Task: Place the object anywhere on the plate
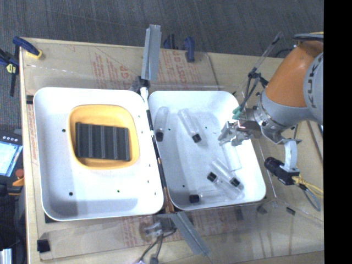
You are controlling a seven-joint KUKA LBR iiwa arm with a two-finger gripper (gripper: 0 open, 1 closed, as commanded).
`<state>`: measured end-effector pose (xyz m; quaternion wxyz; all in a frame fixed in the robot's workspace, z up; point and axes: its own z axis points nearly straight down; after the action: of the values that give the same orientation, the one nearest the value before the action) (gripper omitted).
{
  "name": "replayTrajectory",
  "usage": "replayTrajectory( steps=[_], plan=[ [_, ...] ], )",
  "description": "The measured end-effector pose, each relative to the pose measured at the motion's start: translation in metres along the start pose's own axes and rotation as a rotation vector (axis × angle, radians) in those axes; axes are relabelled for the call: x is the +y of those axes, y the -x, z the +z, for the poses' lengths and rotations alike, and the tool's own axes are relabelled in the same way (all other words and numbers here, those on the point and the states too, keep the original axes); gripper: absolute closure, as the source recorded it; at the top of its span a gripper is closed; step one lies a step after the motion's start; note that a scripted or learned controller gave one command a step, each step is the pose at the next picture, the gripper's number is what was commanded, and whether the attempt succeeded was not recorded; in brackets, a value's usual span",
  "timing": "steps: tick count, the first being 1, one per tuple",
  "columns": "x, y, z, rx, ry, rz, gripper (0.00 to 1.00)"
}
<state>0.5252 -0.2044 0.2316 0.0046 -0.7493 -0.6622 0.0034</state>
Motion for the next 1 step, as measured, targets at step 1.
replayTrajectory(
  steps=[1],
  plan=[
    [0.0167, -0.0602, 0.0038, 0.0, 0.006, -0.107, 1.0]
  ],
)
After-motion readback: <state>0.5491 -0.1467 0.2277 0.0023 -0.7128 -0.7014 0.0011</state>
